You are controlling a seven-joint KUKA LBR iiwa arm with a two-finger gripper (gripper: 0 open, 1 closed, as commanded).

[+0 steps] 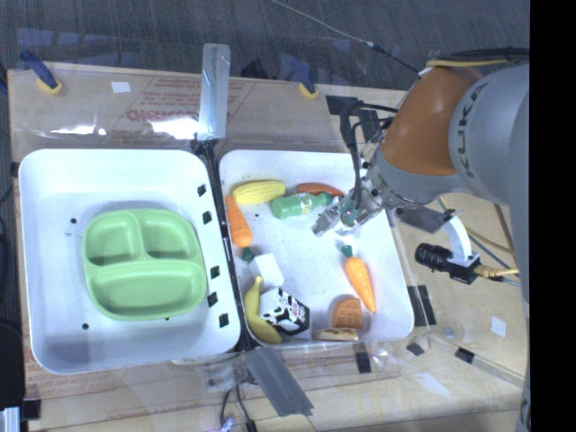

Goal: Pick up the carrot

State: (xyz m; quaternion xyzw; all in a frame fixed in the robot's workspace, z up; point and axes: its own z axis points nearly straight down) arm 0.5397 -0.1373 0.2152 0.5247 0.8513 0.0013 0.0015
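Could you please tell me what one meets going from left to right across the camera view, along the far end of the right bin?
Corn cob → green bottle → gripper.

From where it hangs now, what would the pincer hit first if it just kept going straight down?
Probably bare floor of the right bin, just above the carrot. The pincer sits up-left of it, though depth is hard to judge.

green tray (142,264) in left bin (36,241). in right bin (306,162): yellow corn (258,191), green bottle (300,206), banana (258,320), cow-spotted carton (291,313), white block (267,268).
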